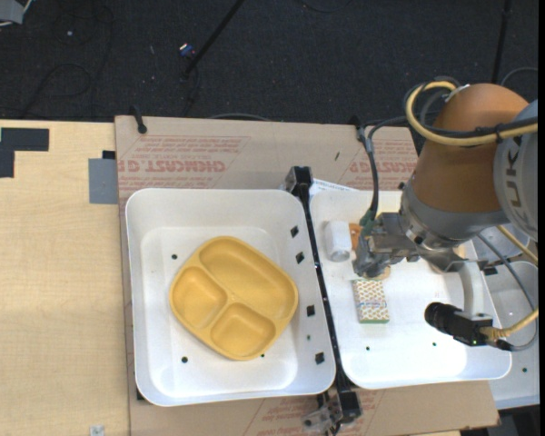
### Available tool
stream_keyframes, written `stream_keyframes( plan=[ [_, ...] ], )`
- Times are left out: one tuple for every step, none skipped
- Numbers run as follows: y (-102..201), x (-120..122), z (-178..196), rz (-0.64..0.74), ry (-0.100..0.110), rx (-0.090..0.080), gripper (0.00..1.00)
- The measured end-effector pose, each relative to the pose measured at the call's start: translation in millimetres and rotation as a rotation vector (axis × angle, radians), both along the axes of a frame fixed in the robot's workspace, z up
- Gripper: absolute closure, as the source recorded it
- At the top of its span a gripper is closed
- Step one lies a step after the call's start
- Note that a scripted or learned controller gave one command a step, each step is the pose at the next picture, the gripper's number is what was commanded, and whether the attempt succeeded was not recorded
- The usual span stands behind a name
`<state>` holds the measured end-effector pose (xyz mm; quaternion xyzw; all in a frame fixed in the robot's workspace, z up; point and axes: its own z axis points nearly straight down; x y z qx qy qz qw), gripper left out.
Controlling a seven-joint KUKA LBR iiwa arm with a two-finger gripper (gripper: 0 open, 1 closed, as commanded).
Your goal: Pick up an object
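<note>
Tool [371, 260] hangs low in the right-hand shallow white bin [418, 371], under the grey arm with the orange band [468, 148]; whether it is released or clenched I cannot tell, as the wrist hides it. Just below it lies a small flat patterned card packet [371, 301], and just to its left a small white cylinder with an orange end [337, 241], close against the dividing wall. Neither can be seen to be grasped. My reading is that the approach step is in hand, and the next move calls for settling squarely over one object before closing and lifting. The cylinder sits tight to the wall, leaving little room on that side; the packet has open floor around it. A yellow plastic divided tray [234, 295] lies in the left white bin [154, 243], well apart.
</note>
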<state>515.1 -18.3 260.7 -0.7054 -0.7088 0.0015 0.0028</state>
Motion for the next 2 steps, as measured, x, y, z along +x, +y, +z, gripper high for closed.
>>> stream_keyframes(
  plan=[
    [53, 20, -2, 0.001, -0.003, -0.001, 1.0],
    [102, 42, -15, 0.0, -0.003, -0.001, 1.0]
  ],
)
